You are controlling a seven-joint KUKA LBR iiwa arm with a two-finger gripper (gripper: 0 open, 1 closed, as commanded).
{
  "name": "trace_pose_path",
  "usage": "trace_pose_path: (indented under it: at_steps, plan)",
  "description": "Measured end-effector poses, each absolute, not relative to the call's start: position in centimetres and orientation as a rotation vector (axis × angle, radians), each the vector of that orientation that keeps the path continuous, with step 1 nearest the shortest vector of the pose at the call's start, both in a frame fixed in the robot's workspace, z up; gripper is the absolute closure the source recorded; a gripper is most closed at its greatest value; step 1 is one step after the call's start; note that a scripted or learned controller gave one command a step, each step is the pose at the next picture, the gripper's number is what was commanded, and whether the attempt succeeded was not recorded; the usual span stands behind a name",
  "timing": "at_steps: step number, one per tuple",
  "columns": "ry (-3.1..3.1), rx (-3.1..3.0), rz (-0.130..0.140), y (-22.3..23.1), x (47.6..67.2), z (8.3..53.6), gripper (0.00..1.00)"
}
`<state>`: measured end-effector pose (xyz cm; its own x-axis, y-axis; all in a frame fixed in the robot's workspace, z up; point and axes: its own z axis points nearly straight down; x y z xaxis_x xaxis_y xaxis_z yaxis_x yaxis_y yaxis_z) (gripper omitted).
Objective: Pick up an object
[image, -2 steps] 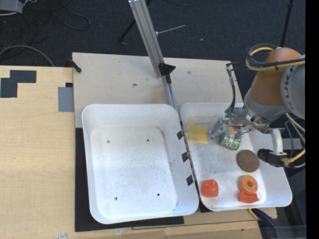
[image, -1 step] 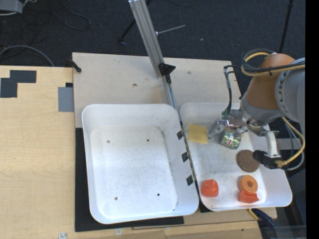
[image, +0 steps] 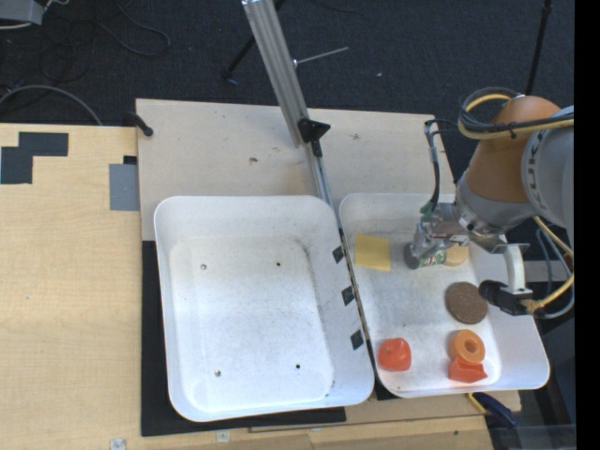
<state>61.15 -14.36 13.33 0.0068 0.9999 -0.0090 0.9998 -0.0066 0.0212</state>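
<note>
We see the gripper (image: 424, 254) low in the right bin (image: 412, 354) — whether it grips anything, we cannot tell. Sponge (image: 372, 252) just left; disc (image: 466, 302), red cup (image: 395, 353), orange piece (image: 467, 352) nearer us.

**Matt plastics, pale wood, ribbed metal**

The two white bins (image: 246, 216) are looking like smooth, matt plastic, faintly speckled. The bench (image: 216, 153) is showing pale, dull wood. The slanting rail (image: 279, 64) is gleaming like ribbed metal. The brown disc (image: 466, 302) is appearing rough.
</note>
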Motion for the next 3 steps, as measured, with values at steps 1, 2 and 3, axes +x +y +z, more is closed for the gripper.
trace_pose_path:
  at_steps: [1,2,3]
  plan:
    - [2.222,2.218,0.003,-13.6,61.5,18.1,1.0]
    - [2.221,2.218,0.003,-13.6,61.6,23.4,1.0]
    - [2.222,2.219,0.001,-13.7,61.6,27.1,1.0]
